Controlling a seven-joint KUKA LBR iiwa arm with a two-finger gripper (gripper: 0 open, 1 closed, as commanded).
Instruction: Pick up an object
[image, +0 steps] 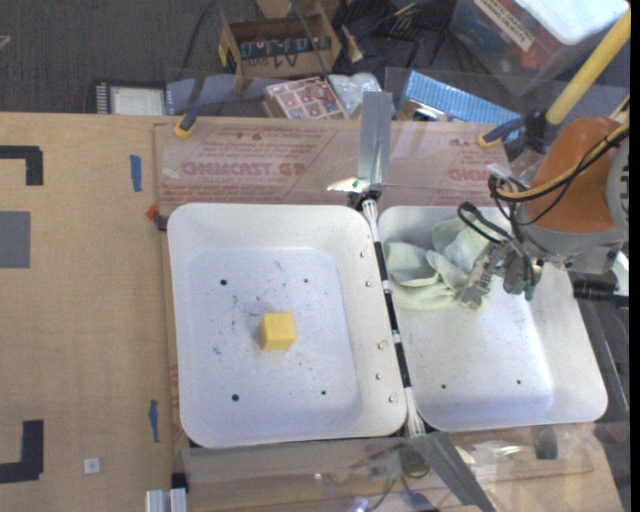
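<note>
Pale green cloth looks soft, light; we'd pinch a raised fold. Gripper jaws' state we cannot tell.

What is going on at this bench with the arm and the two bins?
The arm's gripper hangs low over the right bin, right at a crumpled pale green cloth lying in that bin's far left corner. Whether it has hold of the cloth is unclear. A small yellow block sits alone in the left bin.
</note>
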